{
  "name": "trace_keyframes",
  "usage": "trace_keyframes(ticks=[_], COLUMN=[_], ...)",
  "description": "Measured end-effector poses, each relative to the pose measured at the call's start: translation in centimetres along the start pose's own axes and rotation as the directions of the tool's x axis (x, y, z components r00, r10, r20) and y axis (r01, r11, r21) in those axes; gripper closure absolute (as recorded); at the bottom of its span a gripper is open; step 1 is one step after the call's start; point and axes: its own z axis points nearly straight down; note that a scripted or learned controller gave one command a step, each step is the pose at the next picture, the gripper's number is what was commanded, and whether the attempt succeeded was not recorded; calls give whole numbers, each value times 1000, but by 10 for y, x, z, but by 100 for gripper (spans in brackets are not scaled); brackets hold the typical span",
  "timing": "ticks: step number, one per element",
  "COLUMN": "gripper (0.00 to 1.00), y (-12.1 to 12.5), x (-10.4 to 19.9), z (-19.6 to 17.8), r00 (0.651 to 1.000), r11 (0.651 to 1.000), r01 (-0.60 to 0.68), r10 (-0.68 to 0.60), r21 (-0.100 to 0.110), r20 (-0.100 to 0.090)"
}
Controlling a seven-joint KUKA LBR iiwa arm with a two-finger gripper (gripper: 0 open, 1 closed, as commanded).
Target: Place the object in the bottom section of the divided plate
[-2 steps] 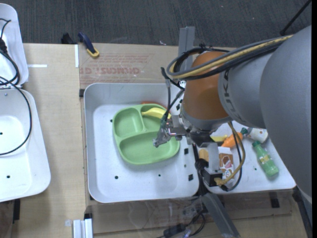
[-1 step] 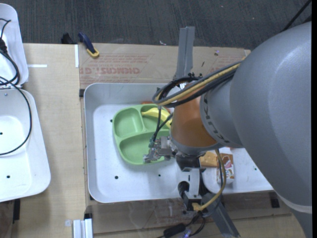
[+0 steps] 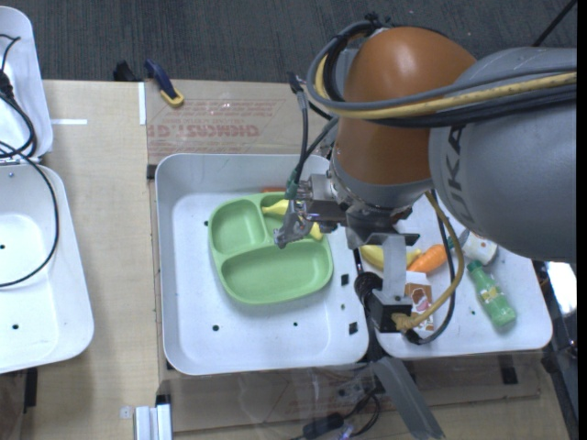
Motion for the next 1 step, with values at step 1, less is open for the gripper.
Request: trace_keyframes(ticks=[1], gripper=[0], y=[-7], x=[11], z=[106], r00=[726], r11=[726], r01=[688], r10=[-688], r21=[1], r20=[-3])
